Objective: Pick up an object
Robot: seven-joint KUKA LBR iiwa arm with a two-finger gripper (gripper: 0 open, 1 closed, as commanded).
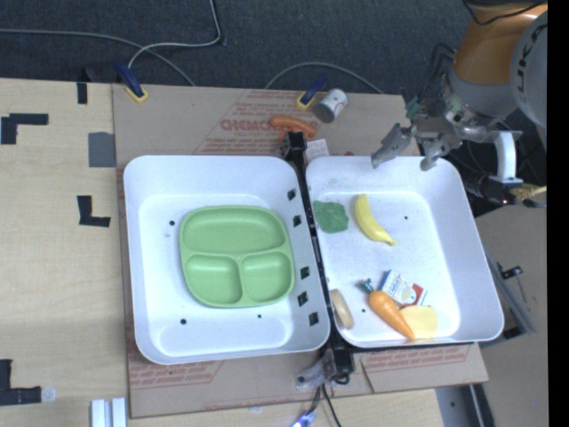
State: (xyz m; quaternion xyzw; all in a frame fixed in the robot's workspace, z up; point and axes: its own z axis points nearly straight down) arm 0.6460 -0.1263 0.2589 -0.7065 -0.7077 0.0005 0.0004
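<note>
1. The end effector [408,149] hangs over the far rim of the right bin [444,238], its two fingers spread apart with nothing between them.
2. The arm [498,52], grey with an orange band, rises behind it toward the upper right corner.
3. The banana [372,220] lies in the right bin just below the end effector and slightly to its left, the nearest thing to it.
4. A green leafy piece [331,216] sits beside the banana, further left of the end effector, close to the wall between the bins.
5. Well below the end effector, at the near side of the same bin, lie a carrot [389,313], a yellow block [420,320] touching it, and a small red-and-white carton [400,287] just above them.
6. A tan oblong piece [341,308] lies left of the carrot.
7. Far left and below the end effector, the left bin [151,238] holds a green divided plate [236,254].
8. Both bins rest on the tabletop [53,238].
</note>
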